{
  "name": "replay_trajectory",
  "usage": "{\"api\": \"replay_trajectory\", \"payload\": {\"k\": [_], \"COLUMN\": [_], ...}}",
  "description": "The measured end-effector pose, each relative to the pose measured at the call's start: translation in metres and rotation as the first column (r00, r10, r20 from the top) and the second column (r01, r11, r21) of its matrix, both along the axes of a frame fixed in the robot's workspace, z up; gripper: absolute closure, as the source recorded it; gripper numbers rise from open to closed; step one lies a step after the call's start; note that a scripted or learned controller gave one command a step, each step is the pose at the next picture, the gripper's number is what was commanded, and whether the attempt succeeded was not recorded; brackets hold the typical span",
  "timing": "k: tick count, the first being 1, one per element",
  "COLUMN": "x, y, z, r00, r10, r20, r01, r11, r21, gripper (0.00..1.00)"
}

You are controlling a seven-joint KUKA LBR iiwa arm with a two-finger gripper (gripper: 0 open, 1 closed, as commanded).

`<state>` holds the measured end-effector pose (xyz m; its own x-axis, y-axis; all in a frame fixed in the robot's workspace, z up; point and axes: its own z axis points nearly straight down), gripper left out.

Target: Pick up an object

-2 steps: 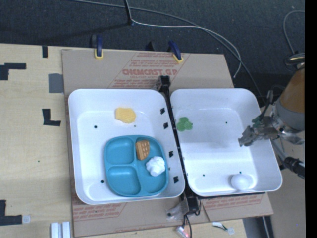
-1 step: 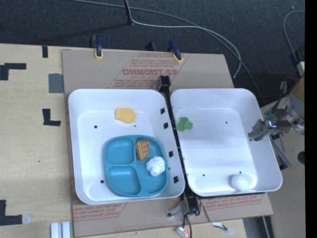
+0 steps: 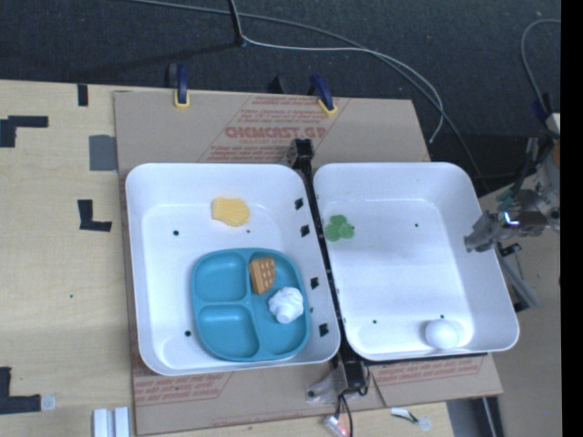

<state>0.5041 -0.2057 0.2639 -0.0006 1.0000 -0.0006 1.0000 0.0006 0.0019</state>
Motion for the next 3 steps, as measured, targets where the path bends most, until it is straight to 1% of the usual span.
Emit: {"api": "replay_trajectory", "payload": {"k": [1, 2, 3], "x": [0.011, 0.017, 0.029], "y": [0.055, 0.112, 0.155], "z": [0.003, 0.003, -0.003], "r00": [1.0, 1.0, 1.0], "r10": [0.004, 0.005, 0.003], "r20": [-0.002, -0.003, -0.003], "r01": [-0.004, -0.005, -0.003], "r11": [1.0, 1.0, 1.0], "r21": [0.002, 0.002, 0.001], "gripper": [1.0, 1.0, 1.0]}}
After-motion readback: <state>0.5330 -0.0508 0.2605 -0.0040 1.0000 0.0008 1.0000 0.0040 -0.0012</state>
